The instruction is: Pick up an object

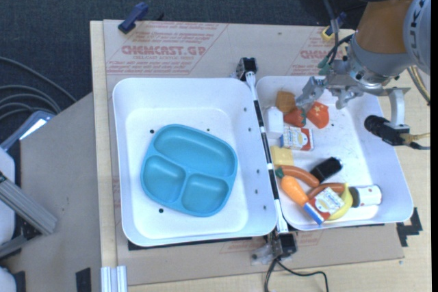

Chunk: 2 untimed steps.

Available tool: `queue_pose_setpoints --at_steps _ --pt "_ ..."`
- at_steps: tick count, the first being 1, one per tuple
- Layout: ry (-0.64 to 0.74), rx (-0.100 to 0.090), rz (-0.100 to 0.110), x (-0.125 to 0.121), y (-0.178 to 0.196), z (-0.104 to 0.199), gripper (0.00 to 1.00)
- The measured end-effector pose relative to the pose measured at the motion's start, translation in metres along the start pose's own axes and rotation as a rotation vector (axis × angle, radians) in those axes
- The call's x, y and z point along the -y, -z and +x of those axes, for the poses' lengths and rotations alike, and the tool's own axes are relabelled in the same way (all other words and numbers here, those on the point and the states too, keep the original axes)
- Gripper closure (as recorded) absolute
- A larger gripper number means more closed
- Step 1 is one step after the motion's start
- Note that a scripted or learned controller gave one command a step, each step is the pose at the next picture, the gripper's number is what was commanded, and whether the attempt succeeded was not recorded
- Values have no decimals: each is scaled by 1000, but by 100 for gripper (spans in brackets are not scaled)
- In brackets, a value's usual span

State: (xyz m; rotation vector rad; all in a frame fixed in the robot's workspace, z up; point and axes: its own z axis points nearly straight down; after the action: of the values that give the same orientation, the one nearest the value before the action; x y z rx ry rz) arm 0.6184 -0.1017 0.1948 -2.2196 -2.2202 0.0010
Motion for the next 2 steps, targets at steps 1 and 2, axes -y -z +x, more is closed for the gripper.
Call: queue_pose_setpoints --at_steps 1,2 --pt "-1 0 1 118 -26 -58 0" --pt "-1 1 -1 139 -111 -62 0"
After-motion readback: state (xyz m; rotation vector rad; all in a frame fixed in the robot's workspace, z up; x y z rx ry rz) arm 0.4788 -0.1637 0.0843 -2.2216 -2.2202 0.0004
